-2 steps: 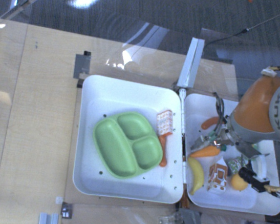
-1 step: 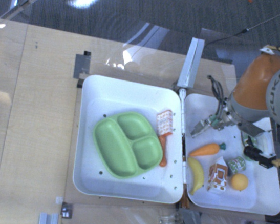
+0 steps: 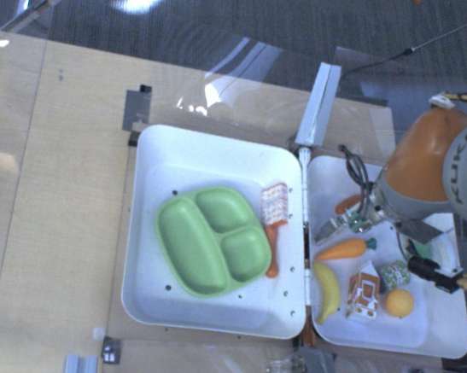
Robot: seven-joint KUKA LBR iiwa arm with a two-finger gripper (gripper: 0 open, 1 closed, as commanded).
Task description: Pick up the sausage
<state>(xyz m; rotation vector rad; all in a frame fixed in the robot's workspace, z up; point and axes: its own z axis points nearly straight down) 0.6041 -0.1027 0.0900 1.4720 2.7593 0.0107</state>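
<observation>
None of the pick looks done, judging from how things lie: the sausage (image 3: 272, 249), taken to be the thin reddish-orange stick, lies in the left bin (image 3: 199, 310), tucked right along the right-hand edge of the green plate (image 3: 209, 240) and just below a small red-and-white packet (image 3: 274, 202). The gripper (image 3: 344, 227) hangs over the right bin (image 3: 445, 340) instead, low near that bin's upper left part, just above the carrot (image 3: 345, 250), w/ the divider btwn the bins separating it from the sausage. Nothing can be seen gripped by it. So what's left is prob. the whole job: cross to the left bin, come down on the sausage, close, lift. Hard to make out: whether the gripper is open or closed can't be told, since the wrist and the orange band (image 3: 422, 160) sit above it and cables clutter that spot; a small red bit (image 3: 347, 204) beside the gripper could be another object or part of the tool, unclear. The sausage's ID is itself a guess, as it's thin and partly lost against the plate rim. Also in the right bin, away from the action: banana (image 3: 328, 291), small carton (image 3: 363, 294), an orange fruit (image 3: 398, 304)
</observation>
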